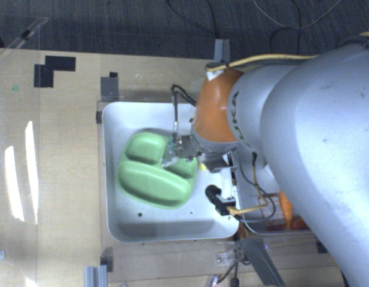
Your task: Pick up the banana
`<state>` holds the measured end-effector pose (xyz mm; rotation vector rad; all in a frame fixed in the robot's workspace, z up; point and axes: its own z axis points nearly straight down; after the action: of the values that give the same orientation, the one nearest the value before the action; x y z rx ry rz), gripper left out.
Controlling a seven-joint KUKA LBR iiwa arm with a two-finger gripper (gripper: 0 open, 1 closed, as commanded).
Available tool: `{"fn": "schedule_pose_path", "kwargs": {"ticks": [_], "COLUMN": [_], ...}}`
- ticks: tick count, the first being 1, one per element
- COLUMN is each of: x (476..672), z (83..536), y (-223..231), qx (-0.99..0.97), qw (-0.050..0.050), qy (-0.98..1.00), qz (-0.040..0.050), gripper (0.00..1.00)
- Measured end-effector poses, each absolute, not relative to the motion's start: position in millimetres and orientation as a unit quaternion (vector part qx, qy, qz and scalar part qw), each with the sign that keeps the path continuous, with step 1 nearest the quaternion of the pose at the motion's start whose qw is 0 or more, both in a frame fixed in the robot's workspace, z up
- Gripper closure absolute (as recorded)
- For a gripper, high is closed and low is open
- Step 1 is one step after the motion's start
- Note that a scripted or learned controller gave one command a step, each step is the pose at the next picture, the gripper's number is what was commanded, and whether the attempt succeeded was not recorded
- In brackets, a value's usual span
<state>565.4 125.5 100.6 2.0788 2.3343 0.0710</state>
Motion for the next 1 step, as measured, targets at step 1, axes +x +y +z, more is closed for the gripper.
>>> {"fn": "schedule_pose_path", "kwargs": {"ticks": [1], "x": [615.5], "z": [102.5], "y": [140.1], "qx": [0.595], "qw": [0.003], "qy": [0.804], "qz": [-0.0076], "gripper": [0.0]}}
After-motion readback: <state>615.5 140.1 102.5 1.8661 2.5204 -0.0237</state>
